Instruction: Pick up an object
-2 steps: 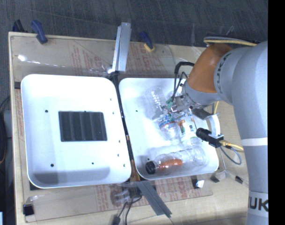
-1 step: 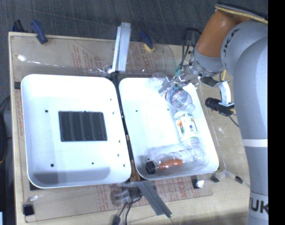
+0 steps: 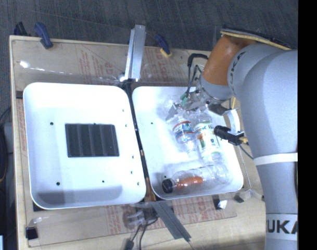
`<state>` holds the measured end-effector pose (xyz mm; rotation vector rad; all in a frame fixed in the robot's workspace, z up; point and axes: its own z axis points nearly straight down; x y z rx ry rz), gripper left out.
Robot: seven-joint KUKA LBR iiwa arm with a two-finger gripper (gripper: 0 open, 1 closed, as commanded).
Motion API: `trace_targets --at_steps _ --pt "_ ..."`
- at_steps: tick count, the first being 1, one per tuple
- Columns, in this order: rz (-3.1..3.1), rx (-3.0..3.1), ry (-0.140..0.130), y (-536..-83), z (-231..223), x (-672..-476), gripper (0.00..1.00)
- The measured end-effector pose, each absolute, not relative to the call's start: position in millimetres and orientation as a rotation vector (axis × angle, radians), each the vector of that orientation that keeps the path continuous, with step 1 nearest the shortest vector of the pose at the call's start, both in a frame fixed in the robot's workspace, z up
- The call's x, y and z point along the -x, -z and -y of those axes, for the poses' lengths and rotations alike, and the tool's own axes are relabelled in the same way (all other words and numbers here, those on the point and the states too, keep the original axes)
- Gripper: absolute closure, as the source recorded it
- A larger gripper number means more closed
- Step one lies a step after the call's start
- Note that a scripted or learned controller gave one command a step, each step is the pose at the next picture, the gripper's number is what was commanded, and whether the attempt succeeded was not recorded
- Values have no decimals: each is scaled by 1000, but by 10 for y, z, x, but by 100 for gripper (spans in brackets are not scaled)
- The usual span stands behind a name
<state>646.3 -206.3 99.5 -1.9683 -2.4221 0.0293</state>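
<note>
The right bin [image 3: 148, 139] holds several clear plastic bottles. One with a blue label [image 3: 184, 132] lies near the bin's middle, and one with a white and orange label [image 3: 206, 139] lies beside it on the right. A third bottle [image 3: 188, 181], with a black cap and orange contents, lies along the front wall. My gripper [image 3: 183, 105] hangs low over the back part of this bin, just above the blue-label bottle's far end. Nothing is visibly held in it.
The left bin [image 3: 38, 113] bears a dark ridged rectangular pad [image 3: 91, 139] at its middle. A metal bar [image 3: 135, 51] stands up at the back between the bins. The grey arm [image 3: 267, 108] covers the right bin's right side.
</note>
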Motion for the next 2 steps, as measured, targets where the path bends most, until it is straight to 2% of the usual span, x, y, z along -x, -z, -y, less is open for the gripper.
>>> trace_targets --at_steps 1,2 --pt "2555 1791 -22 -1129 2035 -6508 100" --pt "2649 1690 -1 -1983 1543 -6575 100"
